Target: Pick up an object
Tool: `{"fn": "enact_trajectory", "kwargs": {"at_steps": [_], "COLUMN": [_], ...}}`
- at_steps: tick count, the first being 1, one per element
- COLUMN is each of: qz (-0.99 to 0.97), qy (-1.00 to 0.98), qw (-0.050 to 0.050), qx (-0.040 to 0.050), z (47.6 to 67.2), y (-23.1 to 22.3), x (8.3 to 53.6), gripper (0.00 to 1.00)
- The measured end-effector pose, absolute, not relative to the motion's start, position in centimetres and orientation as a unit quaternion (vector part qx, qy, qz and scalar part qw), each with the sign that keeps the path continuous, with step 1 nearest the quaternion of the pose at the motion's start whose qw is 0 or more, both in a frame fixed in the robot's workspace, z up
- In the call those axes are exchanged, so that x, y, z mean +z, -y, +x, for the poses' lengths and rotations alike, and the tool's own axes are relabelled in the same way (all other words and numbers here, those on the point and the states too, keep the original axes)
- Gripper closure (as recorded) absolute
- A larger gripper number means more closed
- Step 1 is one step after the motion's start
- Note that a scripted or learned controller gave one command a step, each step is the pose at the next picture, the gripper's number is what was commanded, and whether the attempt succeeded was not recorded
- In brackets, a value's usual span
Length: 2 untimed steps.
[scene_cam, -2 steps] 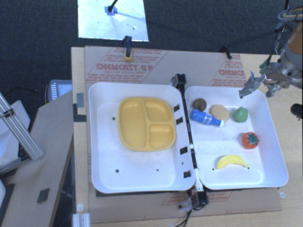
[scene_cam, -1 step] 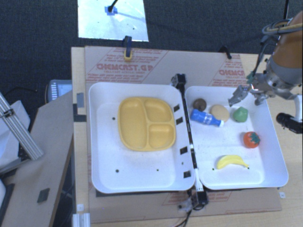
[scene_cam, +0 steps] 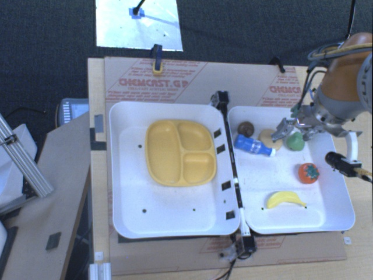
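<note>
A banana (scene_cam: pixel 285 200) is seen by the right bin's (scene_cam: pixel 338 217) front edge. A yellow tray (scene_cam: pixel 179 153) is centred in the left bin (scene_cam: pixel 125 174). The gripper (scene_cam: pixel 296 130) is spread open over a green ball (scene_cam: pixel 295 141) near the right bin's back edge.

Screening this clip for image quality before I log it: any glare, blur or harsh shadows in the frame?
Camera view: lighting even, shadows soft; both white bins read bright but keep their rims; the reflective sheet at the top shows washed-out glare; small items such as the banana and the tomato are soft but recognisable; the gripper is slightly blurred.
</note>
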State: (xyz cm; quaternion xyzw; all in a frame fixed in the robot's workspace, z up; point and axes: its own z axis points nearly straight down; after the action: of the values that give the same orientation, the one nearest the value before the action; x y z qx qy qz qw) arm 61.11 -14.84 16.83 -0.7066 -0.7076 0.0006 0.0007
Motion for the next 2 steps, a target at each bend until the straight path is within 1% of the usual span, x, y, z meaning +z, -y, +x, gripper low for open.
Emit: {"fn": "enact_trajectory", "kwargs": {"at_steps": [1, 2], "qz": [-0.707, -0.707], "qy": [0.707, 0.707], "qw": [0.001, -0.002], "qx": [0.0008, -0.0011], "z": [61.5, 61.8], "y": [14.8, 14.9], "x": [10.7, 12.1], "gripper": [0.0, 1.0]}}
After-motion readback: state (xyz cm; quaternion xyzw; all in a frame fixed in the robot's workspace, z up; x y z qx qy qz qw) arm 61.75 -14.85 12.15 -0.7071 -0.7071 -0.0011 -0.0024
